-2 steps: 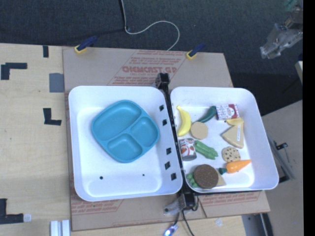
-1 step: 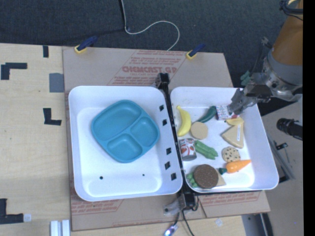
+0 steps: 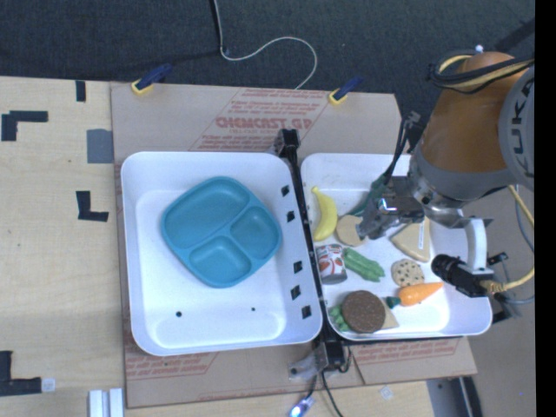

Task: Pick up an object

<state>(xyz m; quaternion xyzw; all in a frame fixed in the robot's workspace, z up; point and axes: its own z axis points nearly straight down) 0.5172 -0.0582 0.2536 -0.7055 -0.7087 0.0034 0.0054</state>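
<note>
While my arm reaches in from the right, findings stand as follows:
My gripper (image 3: 375,218): low over the right bin (image 3: 452,320), near its middle, just beside the tan round piece (image 3: 349,230)
My fingers: whether spread or closed, I cannot tell; dark metal blurs together there
Held item: nothing seen between my fingers
Right bin contents: banana (image 3: 324,213) by the left wall, small can (image 3: 331,263), green pod (image 3: 364,264), cookie (image 3: 406,273), carrot (image 3: 419,294), burger (image 3: 362,312) at the near edge, pale wedge (image 3: 412,241) under my wrist
Left bin (image 3: 148,320): holds a blue divided plate (image 3: 222,230), lying flat, turned at a slant
Divider: black clips (image 3: 296,224) along the seam where the bins touch
Bench surface: brown cardboard sheet (image 3: 261,120) with red print under both bins, two clamps at its far edge; pale wood (image 3: 52,259) with black marks to the left
Room: dark carpet (image 3: 104,16) beyond the bench, a thin white cable (image 3: 269,46) looping over it
</note>
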